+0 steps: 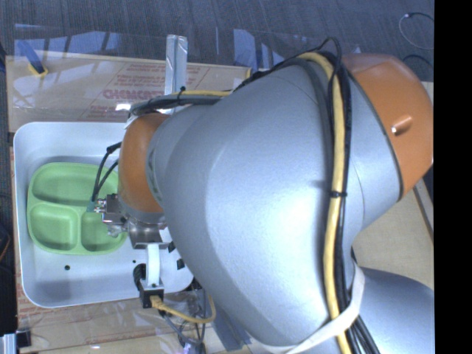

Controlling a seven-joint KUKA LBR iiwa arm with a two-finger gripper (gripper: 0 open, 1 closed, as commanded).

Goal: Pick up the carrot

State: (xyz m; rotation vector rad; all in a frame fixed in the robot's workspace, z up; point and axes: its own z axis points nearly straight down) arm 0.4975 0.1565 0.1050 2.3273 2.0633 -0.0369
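- i am looking down on the arm (258, 212), whose grey bulk is reaching in from the right and covering most of the table.
- the orange band (136, 161) above the wrist is hanging over the right part of the left white bin (44, 286).
- the hand (116, 217) is sitting low under that wrist, at the right edge of a green dish (55, 205); i am seeing just a bit of metal there, and i cannot tell whether the hand is apart, together or clamped on anything.
- i cannot tell where the carrot is lying; the arm is hiding whatever is beneath it.
- the green dish is resting on the floor of the left bin, toward its left side, and i am making out three compartments in it: one long one at the back and two smaller ones in front.
- a small dark spot (66, 268) is showing on the bin floor just in front of the dish; i cannot tell what it is.
- behind the bin a sheet of cardboard (81, 87) with red print is lying flat, with a strip of blue tape (29, 54) at its far left corner.
- a narrow grey post (175, 65) is standing upright at the back, just beyond the bin's far rim.
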